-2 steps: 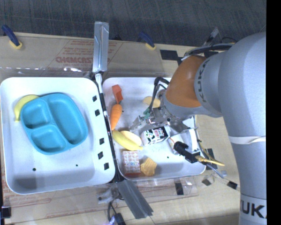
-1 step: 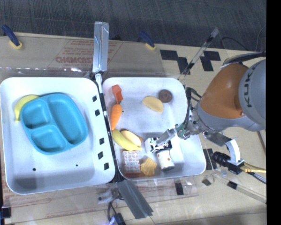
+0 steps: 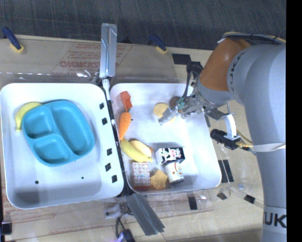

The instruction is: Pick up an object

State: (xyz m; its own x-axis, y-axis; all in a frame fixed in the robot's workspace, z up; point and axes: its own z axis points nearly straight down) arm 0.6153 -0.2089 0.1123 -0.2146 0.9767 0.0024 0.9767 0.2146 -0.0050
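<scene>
The pincer (image 3: 172,113) hangs low in the right bin (image 3: 203,150), touching a pale round cookie (image 3: 161,108); its grip cannot be told.

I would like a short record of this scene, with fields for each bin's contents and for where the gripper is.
left bin: blue divided tray, with a yellow banana-shaped item at its upper left edge
right bin: carrot, small orange-red item, bananas, black-and-white carton, small can, cracker packet, round pale item
gripper: low in the right bin's upper part, beside the round pale item
grasp: nothing seen held
</scene>
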